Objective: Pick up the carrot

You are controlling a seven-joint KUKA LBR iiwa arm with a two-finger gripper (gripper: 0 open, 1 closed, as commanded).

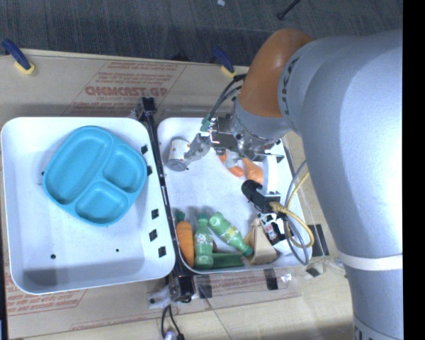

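Two white bins side by side; places below are relative to the right bin [205, 190].

- Its near-left corner: carrot [185, 241], standing on end against the left wall, untouched.
- Along its near wall, just right of the carrot: two green bottles [230, 234] touching each other, then a tan wedge [263, 248] at the near-right corner.
- Its middle, right side: small orange piece [252, 168], partly hidden under the wrist.
- Its far-left part: gripper [195, 149], pointing left at a silver round thing [176, 154], well apart from the carrot. Can't tell how wide the gripper is, or whether it grips anything.
- Left of it: left bin [28, 211] with a blue divided plate [95, 174].
- Beyond its far wall: cardboard sheet [127, 83] held by blue clamps [18, 55].
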